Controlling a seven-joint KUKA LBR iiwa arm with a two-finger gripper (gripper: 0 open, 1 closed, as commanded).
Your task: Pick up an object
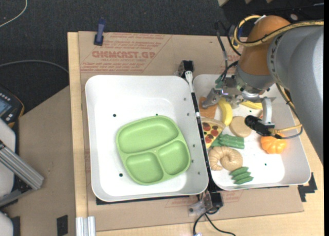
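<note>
The right bin (288, 173) holds several toy foods. A yellow banana (225, 112) lies near its far left, beside an orange piece (208, 110). Nearer the front are a pizza slice (209, 131), a tan round disc (240, 126), green beans (230, 141), a tan pastry (225, 158) and a green pod (241, 175). An orange pepper (272, 144) sits to the right. My gripper (222, 94) hangs low over the bin's far left part, just above the banana and the orange piece.
The left bin (103, 106) holds a green divided plate (152, 149). A black divider (195, 109) runs between the bins. The grey arm (293, 60) with its orange band covers the right bin's far right corner. A blue clip (99, 32) lies on the cardboard behind.
</note>
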